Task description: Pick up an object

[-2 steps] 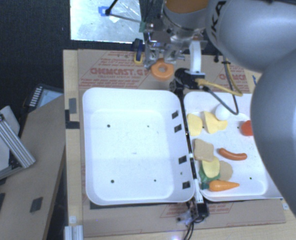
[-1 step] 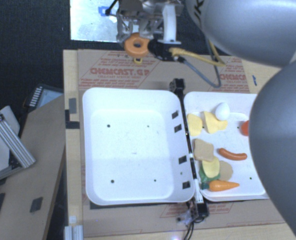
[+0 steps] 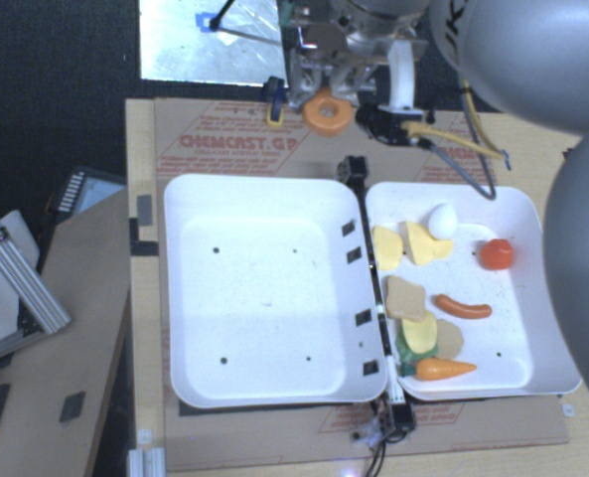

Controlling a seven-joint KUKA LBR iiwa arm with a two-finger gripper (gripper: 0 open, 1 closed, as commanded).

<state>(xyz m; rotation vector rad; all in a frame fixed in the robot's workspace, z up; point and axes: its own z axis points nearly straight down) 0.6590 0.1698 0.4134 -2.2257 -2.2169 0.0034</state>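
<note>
An orange ring-shaped donut [image 3: 328, 115] hangs at the tips of my gripper [image 3: 329, 99], high above the bench near the top of the view, beyond the far edge of the bins. The fingers are shut on the donut's upper part. The right bin [image 3: 532, 296] holds several toy foods: a white egg [image 3: 442, 220], yellow cheese pieces [image 3: 426, 245], a red tomato [image 3: 496, 254], a sausage [image 3: 462, 308], a bread slice [image 3: 406, 298] and a carrot [image 3: 445, 370].
The left bin [image 3: 190, 296] lies beside the right one, with a black hinge strip [image 3: 368, 286] between them. The grey arm [image 3: 532, 38] fills the upper right. A shiny metal sheet [image 3: 210, 23] lies at the back left.
</note>
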